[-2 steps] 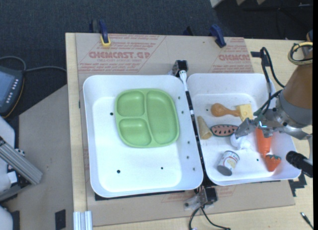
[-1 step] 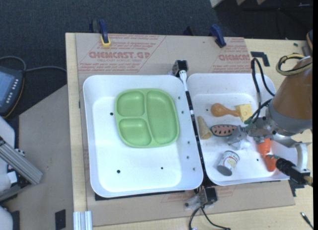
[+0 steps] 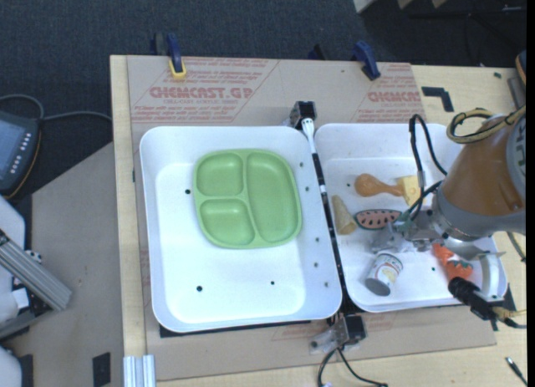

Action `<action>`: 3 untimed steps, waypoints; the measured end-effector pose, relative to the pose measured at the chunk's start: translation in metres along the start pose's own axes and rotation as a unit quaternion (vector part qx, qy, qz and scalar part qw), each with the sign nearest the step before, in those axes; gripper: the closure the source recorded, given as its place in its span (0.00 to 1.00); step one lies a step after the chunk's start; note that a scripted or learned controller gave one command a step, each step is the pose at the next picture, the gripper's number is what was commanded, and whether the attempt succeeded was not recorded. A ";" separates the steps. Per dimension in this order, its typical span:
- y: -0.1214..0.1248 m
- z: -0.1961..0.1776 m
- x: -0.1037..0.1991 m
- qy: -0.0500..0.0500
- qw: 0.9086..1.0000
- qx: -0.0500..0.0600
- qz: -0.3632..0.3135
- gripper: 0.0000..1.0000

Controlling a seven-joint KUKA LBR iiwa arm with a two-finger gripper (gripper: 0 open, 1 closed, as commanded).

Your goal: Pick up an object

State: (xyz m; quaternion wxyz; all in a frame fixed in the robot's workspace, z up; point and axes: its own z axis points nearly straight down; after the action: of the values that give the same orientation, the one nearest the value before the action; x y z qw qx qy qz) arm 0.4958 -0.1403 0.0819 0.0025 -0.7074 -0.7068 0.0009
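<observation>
While the grey arm with its orange band reaches in from the right, its gripper (image 3: 410, 231) hangs low inside the right bin (image 3: 368, 139), close above the bin floor and just right of a watermelon-slice toy (image 3: 376, 219). Whether the gripper is apart or together cannot be told, since the wrist hides it from above. Nothing is seen held. The right bin holds the loose things: a tan wooden spoon-like piece (image 3: 371, 185) and a pale yellow block (image 3: 410, 187) near the back, a cone-shaped tan piece (image 3: 343, 215) against the left wall, a small tipped-over can (image 3: 384, 274) toward the front, and an orange toy (image 3: 456, 267) partly under the arm. The left bin (image 3: 167, 293) carries a green divided plate (image 3: 248, 198). Judging from this, the step is the descent onto a target, likely the watermelon slice or something beside it. The next move calls for closing squarely on one item, then lifting straight up without dragging neighbours.
</observation>
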 end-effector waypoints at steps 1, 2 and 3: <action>0.002 -0.014 -0.001 -0.002 1.000 -0.004 0.001 1.00; -0.004 -0.062 0.005 -0.002 1.000 -0.005 -0.001 1.00; -0.003 -0.106 0.001 -0.002 1.000 -0.005 -0.001 1.00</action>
State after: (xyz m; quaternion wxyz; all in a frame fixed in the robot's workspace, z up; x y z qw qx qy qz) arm 0.4933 -0.1393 0.1875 -0.0027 -0.7069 -0.7073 -0.0011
